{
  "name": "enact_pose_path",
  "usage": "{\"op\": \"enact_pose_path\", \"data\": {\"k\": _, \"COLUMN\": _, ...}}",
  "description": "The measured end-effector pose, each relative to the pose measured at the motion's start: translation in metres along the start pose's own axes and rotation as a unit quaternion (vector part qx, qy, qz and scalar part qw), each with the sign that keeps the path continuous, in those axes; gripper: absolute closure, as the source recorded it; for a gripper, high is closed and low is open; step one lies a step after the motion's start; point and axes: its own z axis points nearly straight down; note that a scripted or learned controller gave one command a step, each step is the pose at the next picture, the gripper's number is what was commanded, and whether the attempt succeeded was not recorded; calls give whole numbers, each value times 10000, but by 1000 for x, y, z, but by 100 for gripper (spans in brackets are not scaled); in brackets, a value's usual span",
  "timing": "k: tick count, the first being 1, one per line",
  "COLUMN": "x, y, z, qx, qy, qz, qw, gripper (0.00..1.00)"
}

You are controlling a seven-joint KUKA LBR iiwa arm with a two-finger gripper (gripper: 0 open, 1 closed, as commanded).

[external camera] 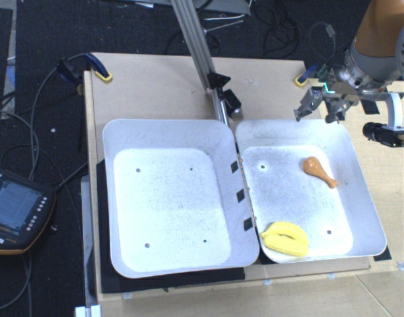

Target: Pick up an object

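Looking for writing, you found none legible — the handheld pendant [14, 210] at the left edge showed a lit screen and rows of keys, but its characters were too small to read, and neither bin carried a label you could make out.

Your surface [162, 88] was a pale tan board on dark carpet, with a blue-and-yellow clamp [96, 68] at its far left corner and another [305, 76] near the far right. A slanted aluminium post [199, 41] rose from behind the bins, and loose cables [281, 8] trailed over the floor beyond.

The left bin [169, 197] was white and speckled. The right bin [301, 197] held two things: a tan drumstick-shaped toy [319, 171] toward its far right, and a yellow banana-like toy [286, 238] at its near edge, well apart from each other.

The arm [380, 32] came in from the right, and the claw [323, 108] hung above the right bin's far rim, away from both toys. Its fingers seemed spread with nothing between them — though at that size you could not be sure how wide.
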Motion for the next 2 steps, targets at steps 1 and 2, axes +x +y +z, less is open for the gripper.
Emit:
{"op": "enact_pose_path", "data": {"k": 1, "x": 0, "y": 0, "z": 0, "qx": 1, "qy": 0, "qz": 0, "qw": 10000, "gripper": 0}}
{"op": "enact_pose_path", "data": {"k": 2, "x": 6, "y": -2, "z": 62, "qx": 26, "qy": 5, "qz": -2, "qw": 10000, "gripper": 0}}
